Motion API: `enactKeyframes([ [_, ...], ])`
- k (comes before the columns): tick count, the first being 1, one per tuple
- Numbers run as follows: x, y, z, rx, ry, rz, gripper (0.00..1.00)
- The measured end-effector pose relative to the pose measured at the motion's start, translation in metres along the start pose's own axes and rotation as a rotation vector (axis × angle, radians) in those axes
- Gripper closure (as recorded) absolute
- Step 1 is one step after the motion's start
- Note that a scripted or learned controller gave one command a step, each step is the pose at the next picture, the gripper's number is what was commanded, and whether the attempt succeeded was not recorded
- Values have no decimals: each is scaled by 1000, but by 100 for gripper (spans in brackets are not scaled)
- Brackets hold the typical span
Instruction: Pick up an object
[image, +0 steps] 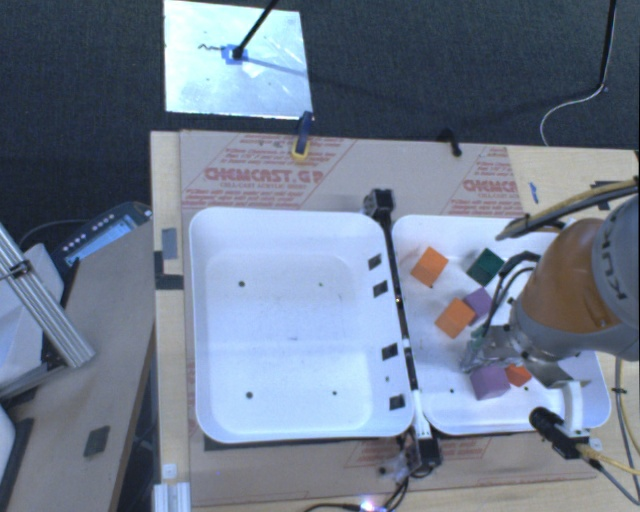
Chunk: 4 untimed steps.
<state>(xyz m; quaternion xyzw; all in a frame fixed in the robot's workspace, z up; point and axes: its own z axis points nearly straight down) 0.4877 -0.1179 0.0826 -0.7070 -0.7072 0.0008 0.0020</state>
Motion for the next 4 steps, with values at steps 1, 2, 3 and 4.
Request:
enactKeyframes([
  [1,-1,2,-2,-5,-2,-1,0],
  [2,4,92,-3,-13,-3,-8,0],
  [3,3,89,-14,-8,-1,-7,100],
  [4,88,131,-108,-16,0,-13,100],
])
